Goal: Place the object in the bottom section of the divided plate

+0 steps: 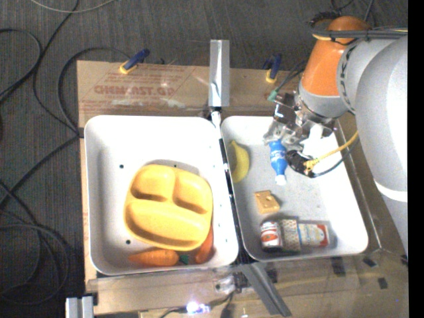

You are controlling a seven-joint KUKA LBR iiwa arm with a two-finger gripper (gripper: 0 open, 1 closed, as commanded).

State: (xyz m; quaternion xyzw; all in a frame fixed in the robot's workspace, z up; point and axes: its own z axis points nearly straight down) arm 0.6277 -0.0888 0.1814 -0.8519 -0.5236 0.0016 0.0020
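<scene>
Reaching in from the right side of the camera view with the arm [331,65]; positioning the end effector [286,136] over the upper part of the right bin [358,244]; carrying a grey body with an orange band above the wrist; trailing a yellow cable [328,154] just to the right of the end effector.

Leaving the open or closed state of the end effector undetermined; cannot tell from this view.

Showing a blue-and-white tube [278,163] directly below the end effector in the view, upright to slightly tilted on the bin floor; meeting the end effector at the tube's upper end or lying just beneath it, contact not being resolvable; not confirming a grasp.

Showing a banana [240,161] to the left of the end effector, against the left wall of the same bin; showing a tan cracker [266,201] below and slightly left of the end effector, apart from the tube; showing a can [295,234] lying on its side further below, near the bin's lower edge.

Showing the yellow divided plate [171,204] well to the lower left of the end effector, in the left bin [106,177]; presenting two smaller sections above and one wide bottom section; overlapping an orange carrot [156,258] at its lower edge.

Supporting both bins on the desk [132,91].
</scene>
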